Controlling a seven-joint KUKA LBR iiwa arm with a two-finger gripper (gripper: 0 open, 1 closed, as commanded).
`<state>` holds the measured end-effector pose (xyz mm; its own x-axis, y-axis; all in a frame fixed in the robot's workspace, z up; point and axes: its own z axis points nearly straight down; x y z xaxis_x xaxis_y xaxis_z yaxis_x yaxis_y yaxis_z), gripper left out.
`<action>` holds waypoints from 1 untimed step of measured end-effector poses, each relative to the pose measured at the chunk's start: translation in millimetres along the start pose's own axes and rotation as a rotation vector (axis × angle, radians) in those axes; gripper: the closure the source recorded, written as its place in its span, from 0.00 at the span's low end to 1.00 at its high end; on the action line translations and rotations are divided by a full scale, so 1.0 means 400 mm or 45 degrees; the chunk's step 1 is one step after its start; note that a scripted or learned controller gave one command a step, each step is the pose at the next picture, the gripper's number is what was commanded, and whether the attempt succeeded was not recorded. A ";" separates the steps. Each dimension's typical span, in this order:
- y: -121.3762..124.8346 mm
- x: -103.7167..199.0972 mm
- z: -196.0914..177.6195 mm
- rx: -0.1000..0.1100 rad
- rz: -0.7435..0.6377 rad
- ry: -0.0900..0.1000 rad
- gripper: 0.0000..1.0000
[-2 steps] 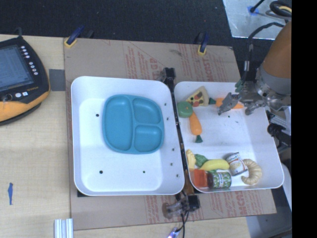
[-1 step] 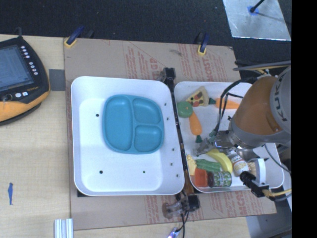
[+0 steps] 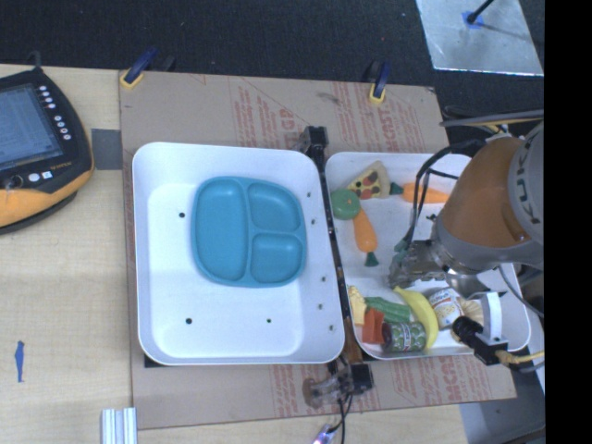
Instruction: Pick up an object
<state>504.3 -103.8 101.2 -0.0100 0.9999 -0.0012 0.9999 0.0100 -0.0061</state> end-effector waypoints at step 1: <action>0.000 0.000 0.000 0.000 0.000 0.000 0.00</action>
<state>504.2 -103.8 101.2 -0.0099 0.9999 -0.0014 0.9999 0.0099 -0.0058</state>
